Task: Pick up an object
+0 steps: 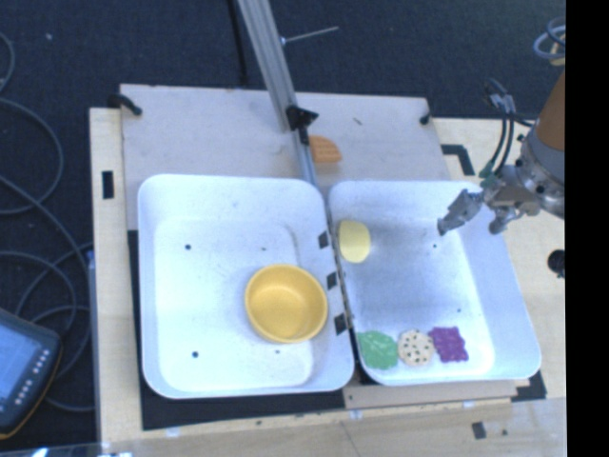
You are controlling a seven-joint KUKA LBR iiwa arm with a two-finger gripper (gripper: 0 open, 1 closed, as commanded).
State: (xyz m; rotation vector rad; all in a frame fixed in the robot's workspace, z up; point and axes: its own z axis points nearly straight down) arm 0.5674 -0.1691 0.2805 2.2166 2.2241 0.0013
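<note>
**benchwatcher:** Camera view: pincer [479,213] hangs over the right bin's [495,293] upper right edge, fingers apart, nothing between them. Looks like the approach step to me.

**gripfan:** Agreed. Nearest pick is the pale yellow piece [354,241] by the divider; green [378,349], cookie [415,347], purple [448,344] sit along the near edge. It needs to drop down and line up.

The floor [114,17] is dark, almost black, and thin cables [38,160] lie across it on the left. A light wooden bench [238,122] stands on this floor, with small black brackets [128,105] near its corners. A grey metal pole [266,55] rises at a slant from the bench. At the lower left corner is a screen device [24,365]
</note>
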